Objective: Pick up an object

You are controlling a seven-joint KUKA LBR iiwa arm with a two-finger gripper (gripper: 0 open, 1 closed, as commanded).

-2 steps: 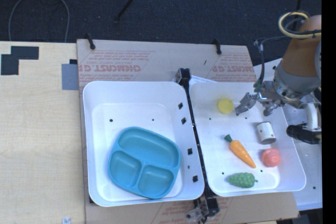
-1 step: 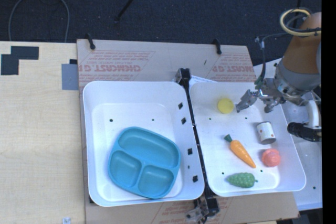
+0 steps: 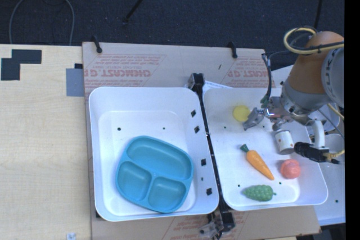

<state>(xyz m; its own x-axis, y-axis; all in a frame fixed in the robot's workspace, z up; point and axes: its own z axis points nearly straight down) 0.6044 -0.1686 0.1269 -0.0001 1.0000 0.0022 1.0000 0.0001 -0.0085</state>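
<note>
Several toy foods lie in the right bin (image 3: 228, 171). A small yellow ball-like fruit (image 3: 241, 113) sits near the bin's back. An orange carrot (image 3: 258, 162) lies in the middle, a pink-red round fruit (image 3: 290, 168) to its right, and a green bumpy piece (image 3: 259, 193) near the front wall. My gripper (image 3: 256, 118) reaches in from the right and hangs low just right of the yellow fruit, close to it. Nothing is visibly held in it.
The left bin (image 3: 107, 115) holds a blue divided plate (image 3: 154, 173). A black divider (image 3: 205, 140) runs between the two bins. The arm's grey wrist and orange band (image 3: 313, 67) loom over the right bin's back right corner, with cables and a white cylinder (image 3: 283, 141) beneath.
</note>
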